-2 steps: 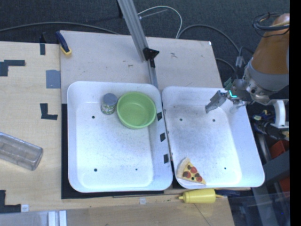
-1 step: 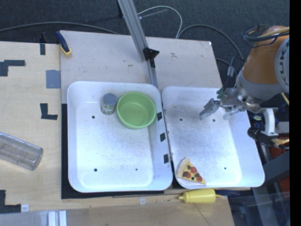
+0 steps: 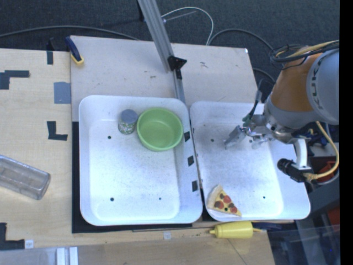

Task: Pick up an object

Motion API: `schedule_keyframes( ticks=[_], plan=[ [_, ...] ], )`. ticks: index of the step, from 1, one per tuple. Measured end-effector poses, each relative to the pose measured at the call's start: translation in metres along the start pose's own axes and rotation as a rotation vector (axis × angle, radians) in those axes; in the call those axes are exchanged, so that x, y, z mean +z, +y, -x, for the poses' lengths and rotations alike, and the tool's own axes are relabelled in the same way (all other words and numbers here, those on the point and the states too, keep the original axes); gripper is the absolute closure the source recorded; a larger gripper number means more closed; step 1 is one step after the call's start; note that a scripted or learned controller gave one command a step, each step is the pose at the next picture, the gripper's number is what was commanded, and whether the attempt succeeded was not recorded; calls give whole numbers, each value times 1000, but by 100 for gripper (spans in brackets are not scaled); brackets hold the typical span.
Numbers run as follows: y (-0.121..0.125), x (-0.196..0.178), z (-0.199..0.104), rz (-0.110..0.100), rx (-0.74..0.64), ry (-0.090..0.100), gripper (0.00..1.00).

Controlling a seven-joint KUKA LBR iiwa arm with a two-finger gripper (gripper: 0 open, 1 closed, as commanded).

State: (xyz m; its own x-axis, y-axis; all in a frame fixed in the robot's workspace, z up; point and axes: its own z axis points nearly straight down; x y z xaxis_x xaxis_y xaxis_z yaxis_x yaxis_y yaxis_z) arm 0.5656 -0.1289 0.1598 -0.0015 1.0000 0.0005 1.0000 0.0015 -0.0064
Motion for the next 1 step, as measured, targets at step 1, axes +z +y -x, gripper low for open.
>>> schedule_keyframes(
  ticks=[1],
  plan=[
    [0,63,-7,-2,0,0,0]
  ],
)
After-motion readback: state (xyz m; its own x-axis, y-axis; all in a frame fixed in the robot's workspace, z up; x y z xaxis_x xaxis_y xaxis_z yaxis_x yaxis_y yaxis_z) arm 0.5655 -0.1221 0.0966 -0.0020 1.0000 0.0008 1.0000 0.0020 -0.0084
